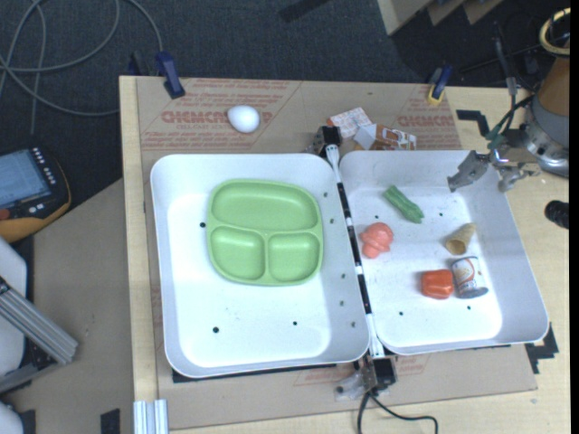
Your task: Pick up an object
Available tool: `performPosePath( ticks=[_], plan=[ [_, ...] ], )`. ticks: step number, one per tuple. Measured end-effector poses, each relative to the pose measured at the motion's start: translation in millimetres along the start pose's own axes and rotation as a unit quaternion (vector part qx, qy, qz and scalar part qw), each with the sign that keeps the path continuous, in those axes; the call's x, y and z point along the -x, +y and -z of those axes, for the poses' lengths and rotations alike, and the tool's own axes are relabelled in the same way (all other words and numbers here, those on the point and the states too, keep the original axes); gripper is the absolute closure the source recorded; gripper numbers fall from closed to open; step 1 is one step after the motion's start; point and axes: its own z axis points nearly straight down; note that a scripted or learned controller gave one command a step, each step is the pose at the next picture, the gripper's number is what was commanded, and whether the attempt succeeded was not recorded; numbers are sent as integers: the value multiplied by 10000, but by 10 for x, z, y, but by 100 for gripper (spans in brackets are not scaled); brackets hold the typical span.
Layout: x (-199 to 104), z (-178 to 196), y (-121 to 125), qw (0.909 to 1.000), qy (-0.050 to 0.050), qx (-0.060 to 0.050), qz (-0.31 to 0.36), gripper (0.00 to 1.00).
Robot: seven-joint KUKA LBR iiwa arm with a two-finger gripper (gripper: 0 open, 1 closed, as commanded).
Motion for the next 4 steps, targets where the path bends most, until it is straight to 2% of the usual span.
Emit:
performPosePath(
  ticks=[1, 2, 3, 4],
  plan=[
    [52, -1097, -254, 10000, 2, 1, 2, 0],
    [-416, -1096, -669, 10000, 6, -9, 4, 0],
    [-665, -1097, -1049, 10000, 6, -7, -6, 0],
    [-663, -998, -1044, 10000, 1, 5, -10, 100]
  ],
)
